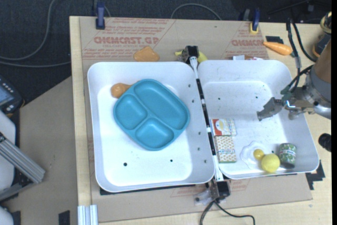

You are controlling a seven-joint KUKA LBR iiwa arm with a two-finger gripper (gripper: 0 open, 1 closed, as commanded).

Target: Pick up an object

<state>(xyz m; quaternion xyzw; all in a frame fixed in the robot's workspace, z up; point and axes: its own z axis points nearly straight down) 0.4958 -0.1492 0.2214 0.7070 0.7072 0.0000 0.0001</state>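
The gripper (266,111) is hovering over the right bin (231,68), its finger spread impossible to tell, nothing visibly held, above the lemon (270,163).

Bench under paper sheet, two white bins laid side by side.

The bench (79,113) is seen covered by a brown printed sheet (126,37), held along the top edge by two blue clamps (99,14). The left bin (100,150) and the right bin (247,68) are set touching at mid-frame. An orange piece (146,54) is found lying on the sheet just above the left bin, and a carrot-shaped piece (277,48) is spotted at the upper right, beyond the right bin's corner.
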